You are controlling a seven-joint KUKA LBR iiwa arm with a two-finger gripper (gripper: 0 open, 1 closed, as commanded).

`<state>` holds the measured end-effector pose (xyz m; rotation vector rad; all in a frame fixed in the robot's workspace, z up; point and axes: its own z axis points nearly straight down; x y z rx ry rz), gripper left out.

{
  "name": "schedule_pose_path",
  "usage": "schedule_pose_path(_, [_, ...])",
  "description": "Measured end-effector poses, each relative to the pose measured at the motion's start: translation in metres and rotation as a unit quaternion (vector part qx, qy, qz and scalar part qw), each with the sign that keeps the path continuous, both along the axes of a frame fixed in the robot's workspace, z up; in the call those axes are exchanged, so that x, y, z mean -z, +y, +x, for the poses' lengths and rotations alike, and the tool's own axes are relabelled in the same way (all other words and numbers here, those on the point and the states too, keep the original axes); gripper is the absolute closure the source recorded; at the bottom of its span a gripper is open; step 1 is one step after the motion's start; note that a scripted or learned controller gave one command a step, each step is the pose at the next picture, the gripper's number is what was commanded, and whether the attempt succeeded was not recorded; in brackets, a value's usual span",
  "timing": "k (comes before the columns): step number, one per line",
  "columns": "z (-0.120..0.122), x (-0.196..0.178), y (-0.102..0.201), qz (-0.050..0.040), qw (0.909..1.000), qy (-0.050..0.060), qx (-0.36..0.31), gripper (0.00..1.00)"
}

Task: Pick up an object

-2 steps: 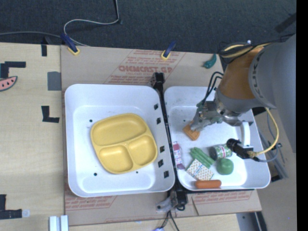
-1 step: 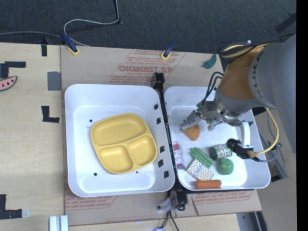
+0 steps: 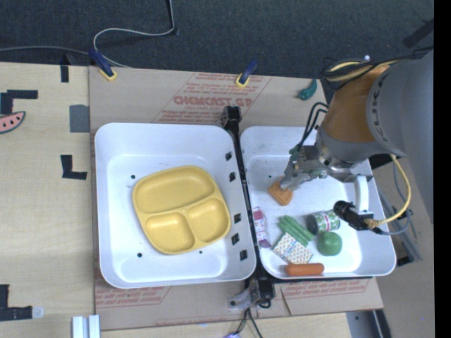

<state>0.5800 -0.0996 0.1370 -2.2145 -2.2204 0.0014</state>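
Your arm reaches in from the right and bends down into the right bin. The tool sits low over the bin floor, its tip right at the upper edge of a small orange block. You cannot tell from this angle how the tool stands, or whether it has any hold on the block; the two look to be touching or very nearly so.

The other pieces lie toward the near edge of the same bin: a green pod-shaped item, a checkered packet just below it, an orange-red sausage-shaped piece along the near wall, a green ball, and a small can lying on its side just above the ball. A pink-and-white wrapper lies against the bin's left wall (right beside the divider between the bins).

In the left bin you have a yellow divided plate, set at a slant, well apart from the tool.

Both bins rest on a cardboard sheet on the tabletop.
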Motion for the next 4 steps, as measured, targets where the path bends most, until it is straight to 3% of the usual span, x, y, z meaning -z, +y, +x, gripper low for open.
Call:
schedule_pose_path(1, [0.0,0.0,0.0,0.0,1.0,0.0,0.0,0.0])
schedule_pose_path(2, [-0.006,0.051,0.0,-0.002,1.0,-0.003,0.001,0.0])
schedule_pose_path(3, [-0.006,0.041,-0.001,-0.003,1.0,-0.004,0.001,1.0])
schedule_pose_path(4, [-0.048,-0.083,0.031,-0.0018,1.0,-0.003,0.001,1.0])
